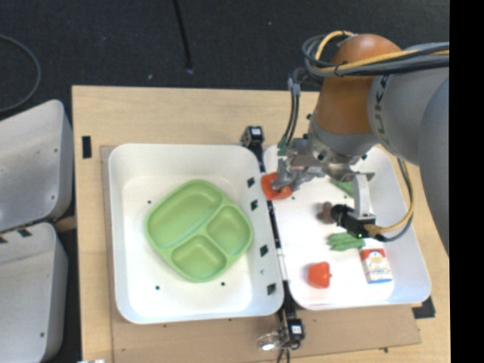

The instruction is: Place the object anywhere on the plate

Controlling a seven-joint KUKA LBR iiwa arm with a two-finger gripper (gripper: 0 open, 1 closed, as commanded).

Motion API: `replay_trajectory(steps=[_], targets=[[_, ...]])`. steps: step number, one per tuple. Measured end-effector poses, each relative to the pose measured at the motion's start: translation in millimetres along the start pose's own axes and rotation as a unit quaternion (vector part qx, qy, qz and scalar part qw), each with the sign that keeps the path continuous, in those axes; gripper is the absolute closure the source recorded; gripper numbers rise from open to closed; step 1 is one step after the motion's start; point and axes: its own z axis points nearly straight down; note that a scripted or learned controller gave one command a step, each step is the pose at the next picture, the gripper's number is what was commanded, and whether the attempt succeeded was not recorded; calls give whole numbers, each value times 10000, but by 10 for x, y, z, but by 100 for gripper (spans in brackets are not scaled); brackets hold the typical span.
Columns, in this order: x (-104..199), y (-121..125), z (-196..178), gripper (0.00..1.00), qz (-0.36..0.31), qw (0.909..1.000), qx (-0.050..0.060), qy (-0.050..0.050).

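My hand over the seam between the two bins, on a small red-orange object.

I cannot tell whether my fingers are open or closed, nor whether they grip that object, which sits at the left edge of the right bin. The green three-compartment plate lies in the left bin, well apart. Behind me in the right bin lie a red pepper-like piece, a green item and a small carton.

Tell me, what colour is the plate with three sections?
The plate is light green, seen in the camera view, lying in the left white bin.
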Motion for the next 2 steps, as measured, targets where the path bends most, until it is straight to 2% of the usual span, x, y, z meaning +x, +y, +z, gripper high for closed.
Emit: replay_trajectory(steps=[1, 2], targets=[[455, -116, 41, 100, 0, 10000, -4, -1], [986, -312, -115, 100, -10, 10000, -5, 6]])
